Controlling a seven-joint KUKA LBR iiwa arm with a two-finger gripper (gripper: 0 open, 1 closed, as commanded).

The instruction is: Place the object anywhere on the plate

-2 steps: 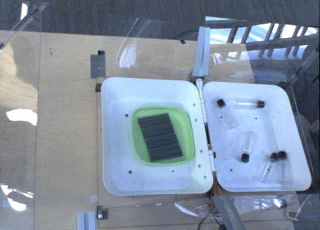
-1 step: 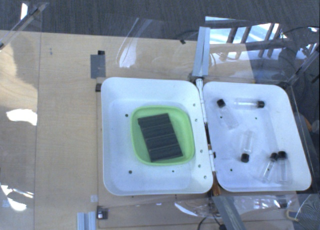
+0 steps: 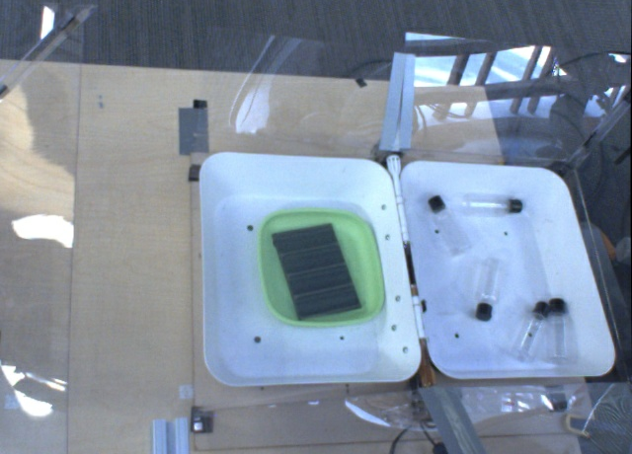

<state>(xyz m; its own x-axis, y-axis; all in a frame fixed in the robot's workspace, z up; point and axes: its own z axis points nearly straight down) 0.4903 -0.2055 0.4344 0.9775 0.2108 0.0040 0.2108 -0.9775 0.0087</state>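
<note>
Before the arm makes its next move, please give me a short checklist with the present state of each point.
1. Green plate sits in the left bin: ok.
2. Plate free for placing: not ok, a dark ribbed block covers its middle.
3. Clear vials with black caps lie in the right bin: ok.
4. Vials separated for picking: not ok for the two lower right ones, they lie close together.
5. Gripper state: cannot tell.

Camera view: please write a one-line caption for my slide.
Green plate bearing a dark ribbed block in the left bin; clear black-capped vials scattered in the right bin.
</note>
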